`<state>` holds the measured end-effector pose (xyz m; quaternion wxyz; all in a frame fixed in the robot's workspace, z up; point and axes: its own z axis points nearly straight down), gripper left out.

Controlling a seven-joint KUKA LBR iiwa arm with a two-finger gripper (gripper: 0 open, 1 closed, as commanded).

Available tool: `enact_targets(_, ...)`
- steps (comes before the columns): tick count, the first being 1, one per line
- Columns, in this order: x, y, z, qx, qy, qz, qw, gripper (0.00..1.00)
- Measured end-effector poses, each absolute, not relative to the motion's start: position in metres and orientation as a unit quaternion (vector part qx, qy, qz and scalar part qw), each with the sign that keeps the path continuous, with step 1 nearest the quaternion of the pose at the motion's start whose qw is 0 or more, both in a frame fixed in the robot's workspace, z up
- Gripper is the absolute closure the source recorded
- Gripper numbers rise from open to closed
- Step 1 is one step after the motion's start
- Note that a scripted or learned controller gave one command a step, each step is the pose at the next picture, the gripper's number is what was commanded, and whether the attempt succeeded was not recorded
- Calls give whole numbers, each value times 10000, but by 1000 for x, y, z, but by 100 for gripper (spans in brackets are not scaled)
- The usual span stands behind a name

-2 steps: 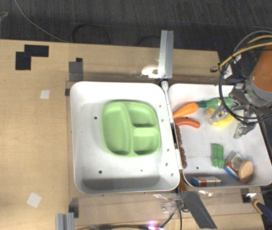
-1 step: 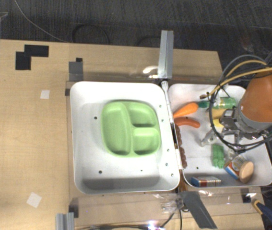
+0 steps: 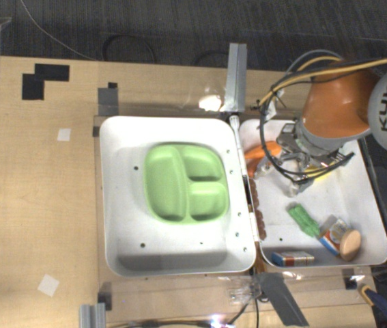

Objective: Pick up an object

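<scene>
End effector [image 3: 295, 173] low over right bin [image 3: 364, 203], grip state impossible to tell. Near it orange object [image 3: 256, 154], green stick [image 3: 304, 220].

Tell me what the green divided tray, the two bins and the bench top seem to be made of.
Green divided tray: likely moulded plastic, matte, with rounded compartments and uniform colour. Left bin and right bin: probably white plastic or coated metal, smooth, faint sheen near the rims; the view leaves it open. Bench top: looks like pale wood or wood-print laminate, going by the fine grain.
</scene>
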<state>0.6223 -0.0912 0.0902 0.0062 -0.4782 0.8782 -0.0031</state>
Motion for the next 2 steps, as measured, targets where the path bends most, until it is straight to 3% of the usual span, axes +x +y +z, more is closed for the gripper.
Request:
enact_targets(1,575,-100,91,-4799,8773,-33,75,0)
enact_targets(2,504,-106,92,-4767,8790,-56,96,0)
